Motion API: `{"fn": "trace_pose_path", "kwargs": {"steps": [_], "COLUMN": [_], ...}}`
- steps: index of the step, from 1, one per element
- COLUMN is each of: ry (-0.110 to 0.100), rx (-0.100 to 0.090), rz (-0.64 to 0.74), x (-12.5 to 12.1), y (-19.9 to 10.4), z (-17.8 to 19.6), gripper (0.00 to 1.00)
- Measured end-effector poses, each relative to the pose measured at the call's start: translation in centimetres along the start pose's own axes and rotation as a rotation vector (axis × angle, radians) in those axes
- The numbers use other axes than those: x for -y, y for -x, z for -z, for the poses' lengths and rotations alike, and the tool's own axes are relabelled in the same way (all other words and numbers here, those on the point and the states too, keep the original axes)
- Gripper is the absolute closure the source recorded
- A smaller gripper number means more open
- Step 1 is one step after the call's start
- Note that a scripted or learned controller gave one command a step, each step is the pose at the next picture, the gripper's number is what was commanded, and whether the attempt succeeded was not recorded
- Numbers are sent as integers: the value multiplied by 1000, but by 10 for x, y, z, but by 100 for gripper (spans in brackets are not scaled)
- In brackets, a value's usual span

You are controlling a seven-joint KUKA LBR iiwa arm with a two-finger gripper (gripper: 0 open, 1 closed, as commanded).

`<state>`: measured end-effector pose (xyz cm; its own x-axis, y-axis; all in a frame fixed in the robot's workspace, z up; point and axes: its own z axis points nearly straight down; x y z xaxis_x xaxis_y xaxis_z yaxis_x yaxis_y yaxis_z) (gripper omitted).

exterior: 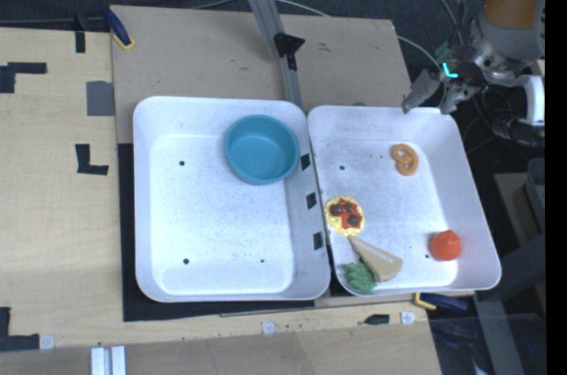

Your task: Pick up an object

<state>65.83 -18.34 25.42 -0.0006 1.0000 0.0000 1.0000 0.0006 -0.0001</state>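
Two shallow white bins sit side by side on the bench, mid-frame. The left bin holds a blue bowl, upright, near its upper right corner, close to the wall the bins share.

The right bin carries the small items. A pretzel-shaped piece, orange-brown, lies in the upper middle of that bin, on its own. A small round pizza-like toy, yellow with red and dark spots, lies near the bin's left wall. Below it, a tan wedge points up toward the pizza piece, and a green leafy piece sits just beside the wedge's lower left, at the bin's lower left corner; the two look to be touching. A red-orange rounded object rests near the lower right, well apart from the rest.

The arm comes in at the upper right of the frame, orange band visible above the grey wrist. The gripper hangs over the upper edge of the right bin, just above its far rim, with a small teal light showing on the wrist. Its fingers are spread apart, nothing between them. The pretzel piece is the nearest item, lower and a little left of the gripper, not touching it.

A grey metal pole slants down from the top of the frame toward the gap between the bins.
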Motion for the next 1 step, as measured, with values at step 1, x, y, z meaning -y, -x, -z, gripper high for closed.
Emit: {"fn": "trace_pose_path", "kwargs": {"steps": [1], "ry": [0], "rx": [0], "rz": [0], "x": [0], "y": [0], "z": [0], "gripper": [0]}}
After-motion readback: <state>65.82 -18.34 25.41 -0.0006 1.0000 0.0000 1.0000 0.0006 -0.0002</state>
